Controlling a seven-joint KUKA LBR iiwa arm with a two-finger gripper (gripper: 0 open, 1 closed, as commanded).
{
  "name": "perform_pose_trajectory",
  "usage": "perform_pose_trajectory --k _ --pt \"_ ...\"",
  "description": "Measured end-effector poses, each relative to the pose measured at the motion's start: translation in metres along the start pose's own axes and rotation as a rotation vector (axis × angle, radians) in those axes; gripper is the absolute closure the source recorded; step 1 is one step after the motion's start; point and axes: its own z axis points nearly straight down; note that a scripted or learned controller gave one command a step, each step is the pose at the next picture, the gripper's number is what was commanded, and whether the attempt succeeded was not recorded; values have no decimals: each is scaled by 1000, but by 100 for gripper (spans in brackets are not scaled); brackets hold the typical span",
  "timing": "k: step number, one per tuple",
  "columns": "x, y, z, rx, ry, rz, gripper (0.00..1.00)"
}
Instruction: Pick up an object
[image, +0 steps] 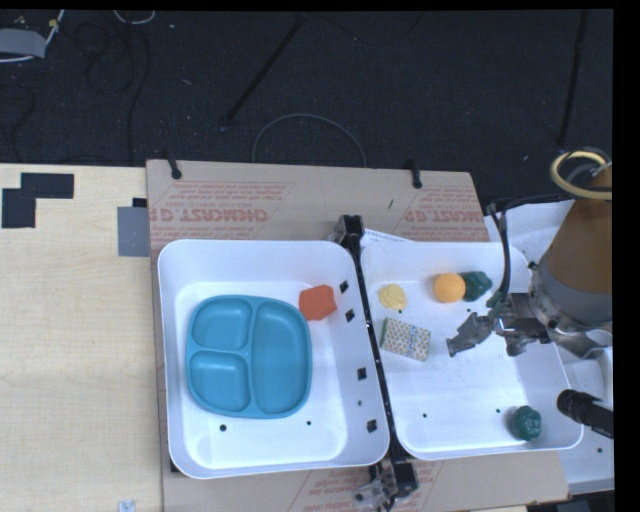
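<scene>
**Arm poised over right bin, nothing in its grasp**

From the left: a blue divided plate (248, 355) lies in the left bin (175, 300), with an orange-red block (317, 302) just beside its far right corner. Across the black divider, the right bin (460, 430) holds a pale yellow piece (392, 296) and, just nearer, a patterned square pad (405, 339). Farther right sit an orange ball (449, 288) and a dark green lump (476, 284), touching or nearly so. The gripper (482, 335) hangs over the bin floor right of the pad, its two dark fingers spread apart with nothing between them. A second green object (526, 423) rests at the near right corner.

The pad looks the closest candidate, though flat things resist pinching. A sounder approach, to this onlooker, would be to centre over the lone yellow piece, or keep the jaws clear of the ball-and-lump pair, descend squarely, and close only once the fingers straddle one item.
</scene>
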Motion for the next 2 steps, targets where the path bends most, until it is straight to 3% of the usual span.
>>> perform_pose_trajectory --k 2 --pt "10 -6 115 8 3 0 0"
